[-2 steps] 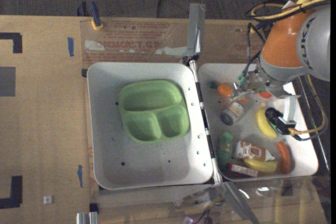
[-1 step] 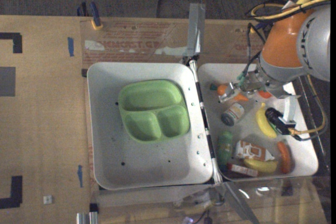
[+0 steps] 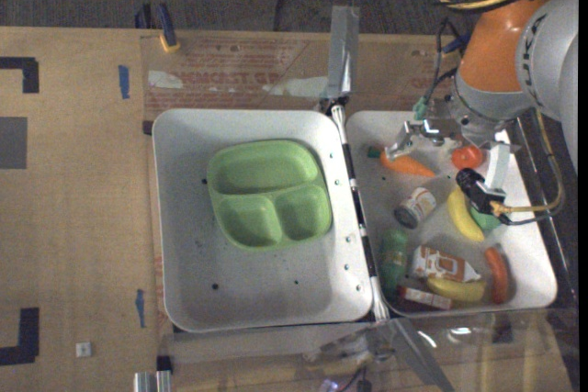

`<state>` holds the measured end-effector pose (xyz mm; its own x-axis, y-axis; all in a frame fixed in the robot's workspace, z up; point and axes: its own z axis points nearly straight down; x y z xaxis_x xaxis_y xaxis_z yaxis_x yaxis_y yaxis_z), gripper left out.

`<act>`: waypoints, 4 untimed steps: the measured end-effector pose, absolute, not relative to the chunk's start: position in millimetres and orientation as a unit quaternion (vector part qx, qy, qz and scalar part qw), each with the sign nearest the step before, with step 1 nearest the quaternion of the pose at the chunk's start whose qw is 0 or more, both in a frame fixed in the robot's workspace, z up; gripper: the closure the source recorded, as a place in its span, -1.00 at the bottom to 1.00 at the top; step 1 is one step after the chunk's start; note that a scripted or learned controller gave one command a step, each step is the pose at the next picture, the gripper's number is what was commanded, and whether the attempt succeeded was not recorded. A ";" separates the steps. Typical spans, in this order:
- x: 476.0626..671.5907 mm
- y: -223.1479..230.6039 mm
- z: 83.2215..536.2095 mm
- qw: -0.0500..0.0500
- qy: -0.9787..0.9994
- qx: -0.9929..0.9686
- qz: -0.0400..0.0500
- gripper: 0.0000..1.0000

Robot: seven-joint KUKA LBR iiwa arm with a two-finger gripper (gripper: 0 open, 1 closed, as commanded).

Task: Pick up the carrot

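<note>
The carrot (image 3: 410, 166) is orange and lies flat in the upper left part of the right bin (image 3: 542, 285), pointing right. My gripper (image 3: 418, 135) hangs from the grey and orange arm just above the carrot's upper side, close to it. Nothing is seen lifted off the bin floor.
The right bin also holds a red tomato (image 3: 467, 155), a small can (image 3: 415, 207), two bananas (image 3: 464, 214) (image 3: 457, 291), a green bottle (image 3: 393, 251), a carton (image 3: 446, 263) and a red item (image 3: 497, 275). A green divided plate (image 3: 268, 193) lies in the left bin (image 3: 184, 271).
</note>
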<state>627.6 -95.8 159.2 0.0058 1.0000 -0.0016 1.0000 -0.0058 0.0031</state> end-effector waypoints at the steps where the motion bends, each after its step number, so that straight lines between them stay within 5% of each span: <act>1: 621.3 -111.0 89.1 0.003 0.700 0.714 0.003 -1.00; 2: 599.5 -87.3 185.2 0.001 0.675 0.738 0.000 -1.00; 3: 642.6 -92.9 106.8 0.006 0.657 0.754 0.009 -1.00; 4: 651.9 -69.0 185.6 0.001 0.650 0.760 0.000 -1.00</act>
